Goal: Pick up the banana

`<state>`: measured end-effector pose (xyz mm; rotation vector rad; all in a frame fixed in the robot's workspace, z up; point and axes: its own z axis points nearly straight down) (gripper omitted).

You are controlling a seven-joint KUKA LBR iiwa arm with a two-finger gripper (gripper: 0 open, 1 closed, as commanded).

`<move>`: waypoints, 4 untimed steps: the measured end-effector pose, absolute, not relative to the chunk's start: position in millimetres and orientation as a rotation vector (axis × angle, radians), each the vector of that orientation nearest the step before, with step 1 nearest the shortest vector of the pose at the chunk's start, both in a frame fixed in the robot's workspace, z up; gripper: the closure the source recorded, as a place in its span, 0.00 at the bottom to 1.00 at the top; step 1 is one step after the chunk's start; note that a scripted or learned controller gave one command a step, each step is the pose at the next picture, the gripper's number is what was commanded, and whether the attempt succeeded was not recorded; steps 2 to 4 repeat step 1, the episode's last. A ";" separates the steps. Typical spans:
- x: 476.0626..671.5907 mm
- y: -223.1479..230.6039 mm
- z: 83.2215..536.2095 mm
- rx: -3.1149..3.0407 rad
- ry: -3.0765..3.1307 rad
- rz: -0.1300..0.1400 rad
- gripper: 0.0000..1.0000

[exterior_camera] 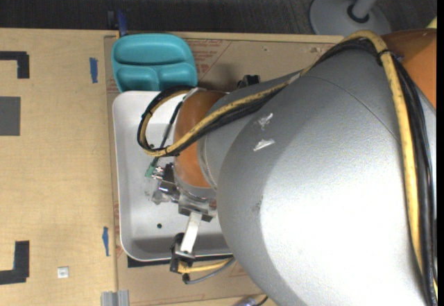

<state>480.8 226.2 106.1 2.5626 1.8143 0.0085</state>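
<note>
My grey arm [319,173] reaches in from the right and fills most of the picture, with its orange band [189,138] low over the left white bin [135,159]. The gripper [165,190] hangs below the band, pointing down into the bin near its middle, and it looks like a cluster of metal parts. A white bracket [186,235] juts out toward the bin's front rim. The arm's bulk hides the bin's right half and everything further right. The bare bin floor on the left holds only a small dark speck [159,226].
A teal plastic moulded object [152,62] sits just beyond the bin's far rim. Black and yellow cables [154,124] loop over the bin's far part. Tan bench top [55,159] with black and blue tape marks stretches left. A grey stand base [340,13] stands at the back right.
</note>
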 end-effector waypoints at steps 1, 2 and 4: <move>478.7 221.5 127.9 3.008 0.909 -0.004 0.00; 478.7 221.5 127.9 3.008 0.909 -0.004 0.00; 478.7 221.5 127.9 3.008 0.909 -0.004 0.00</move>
